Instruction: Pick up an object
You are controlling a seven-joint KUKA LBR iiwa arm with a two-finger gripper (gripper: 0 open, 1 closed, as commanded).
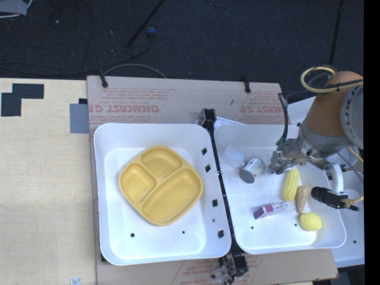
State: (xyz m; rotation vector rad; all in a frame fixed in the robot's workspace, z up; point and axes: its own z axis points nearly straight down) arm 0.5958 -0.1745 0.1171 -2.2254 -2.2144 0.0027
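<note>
KUKA iiwa arm, seen from the overhead camera.
The arm [350, 108] has a rounded grey casing with a broad orange band [332, 108] above the wrist. A yellowish cable loop [316, 76] rises beside the band, and dark cables run down along it. The gripper [284, 162] is a small assembly of grey metal parts.

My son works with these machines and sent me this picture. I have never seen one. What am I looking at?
One camera looks down at a slant on a bench with two shallow white bins. The grey and orange shape at the right is a robot arm; its gripper is low over the right bin. That bin holds a small metal can, a corn cob, a lemon, a little tube and a few other small things. The left bin holds a yellow divided plate. I cannot tell whether anything is gripped.
</note>
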